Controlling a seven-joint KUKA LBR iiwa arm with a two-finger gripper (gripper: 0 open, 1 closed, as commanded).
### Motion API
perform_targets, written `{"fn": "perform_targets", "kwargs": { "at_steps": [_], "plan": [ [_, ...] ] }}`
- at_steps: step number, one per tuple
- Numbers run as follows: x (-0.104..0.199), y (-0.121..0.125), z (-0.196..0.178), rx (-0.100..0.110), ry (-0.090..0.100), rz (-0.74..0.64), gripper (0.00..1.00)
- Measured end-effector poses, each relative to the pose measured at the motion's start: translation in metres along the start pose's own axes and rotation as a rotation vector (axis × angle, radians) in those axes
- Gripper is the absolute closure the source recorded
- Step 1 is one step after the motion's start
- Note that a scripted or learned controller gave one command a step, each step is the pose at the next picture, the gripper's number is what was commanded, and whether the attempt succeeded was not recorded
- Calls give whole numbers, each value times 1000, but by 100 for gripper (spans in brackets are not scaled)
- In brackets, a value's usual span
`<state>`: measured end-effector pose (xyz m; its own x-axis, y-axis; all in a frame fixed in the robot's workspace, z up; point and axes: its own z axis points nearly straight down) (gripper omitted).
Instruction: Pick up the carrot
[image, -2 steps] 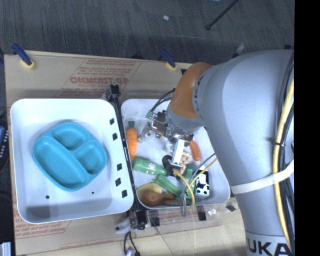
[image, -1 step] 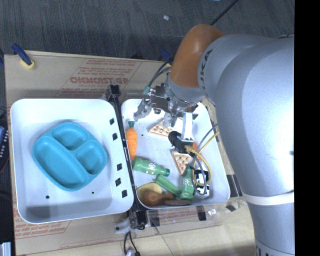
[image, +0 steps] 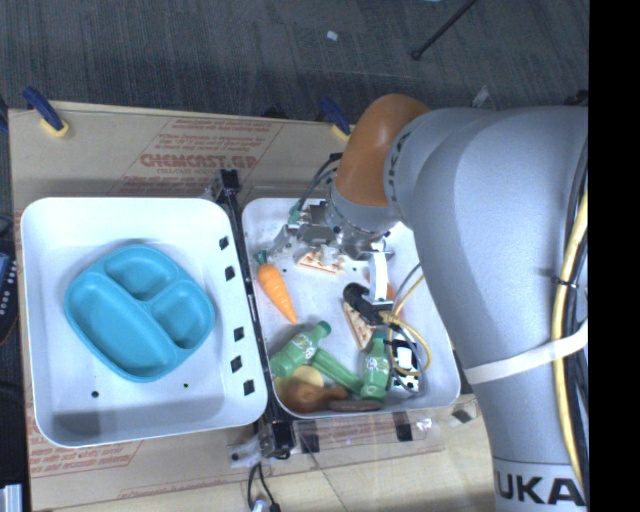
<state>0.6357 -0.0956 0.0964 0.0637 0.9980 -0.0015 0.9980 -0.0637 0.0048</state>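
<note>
reaching in from the right, the big grey arm bends over the right bin, most likely because the carrot is in that bin. the gripper hangs over the top part of the bin, near the carrot but a little up and to the side of it, so it is not on it yet. i cannot tell how the gripper is set, because the wrist hides it. the carrot is orange and pointy, with a bit of green at its fat end. it lies flat near the left wall of the right bin, with its tip pointing down toward the green bottles. the left bin holds a blue plate with three parts in it, well apart from the carrot.
</note>
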Motion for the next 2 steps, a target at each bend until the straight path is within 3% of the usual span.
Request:
{"fn": "perform_targets", "kwargs": {
  "at_steps": [1, 2],
  "plan": [
    [1, -54, 5, 17, 2, 213, 0],
    [2, -54, -5, 22, 1, 202, 100]
  ]
}}
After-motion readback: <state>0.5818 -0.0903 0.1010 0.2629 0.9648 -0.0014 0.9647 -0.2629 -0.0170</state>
